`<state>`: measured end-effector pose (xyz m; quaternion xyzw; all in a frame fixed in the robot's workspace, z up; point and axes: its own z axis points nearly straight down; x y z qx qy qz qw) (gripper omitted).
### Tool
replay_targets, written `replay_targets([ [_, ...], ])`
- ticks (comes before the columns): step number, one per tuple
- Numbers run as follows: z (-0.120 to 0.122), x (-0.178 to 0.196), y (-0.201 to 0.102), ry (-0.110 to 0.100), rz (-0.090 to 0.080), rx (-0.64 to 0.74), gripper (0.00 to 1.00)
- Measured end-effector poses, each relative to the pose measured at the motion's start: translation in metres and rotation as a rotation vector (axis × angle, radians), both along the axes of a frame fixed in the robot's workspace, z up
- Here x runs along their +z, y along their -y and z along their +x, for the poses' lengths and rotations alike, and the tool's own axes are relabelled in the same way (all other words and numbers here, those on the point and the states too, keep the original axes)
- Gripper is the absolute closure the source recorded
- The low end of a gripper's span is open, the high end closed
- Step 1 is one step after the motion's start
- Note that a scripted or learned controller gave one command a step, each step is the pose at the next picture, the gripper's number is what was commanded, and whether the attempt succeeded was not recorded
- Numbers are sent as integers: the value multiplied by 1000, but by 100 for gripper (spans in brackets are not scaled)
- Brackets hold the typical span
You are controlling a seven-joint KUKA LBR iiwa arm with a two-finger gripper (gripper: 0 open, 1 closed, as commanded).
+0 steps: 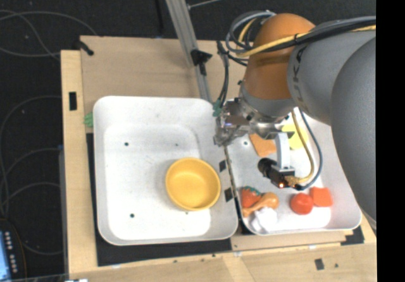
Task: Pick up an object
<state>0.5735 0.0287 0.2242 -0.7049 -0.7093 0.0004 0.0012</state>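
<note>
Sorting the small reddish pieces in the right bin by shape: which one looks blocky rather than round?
The orange-red block at the far right; the red piece just left of it is rounded.

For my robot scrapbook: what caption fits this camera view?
Robot arm reaching over the right bin; yellow bowl in the left bin.

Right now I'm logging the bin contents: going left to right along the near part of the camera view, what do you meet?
Yellow bowl in the left bin → orange-and-tan toy → red round object → orange-red block, these three in the right bin.
</note>
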Motion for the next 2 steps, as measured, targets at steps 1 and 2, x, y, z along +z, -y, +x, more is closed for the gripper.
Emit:
replay_targets([
  [1, 7, 13, -59, 4, 1, 3, 100],
  [2, 7, 12, -55, 1, -1, -2, 0],
])
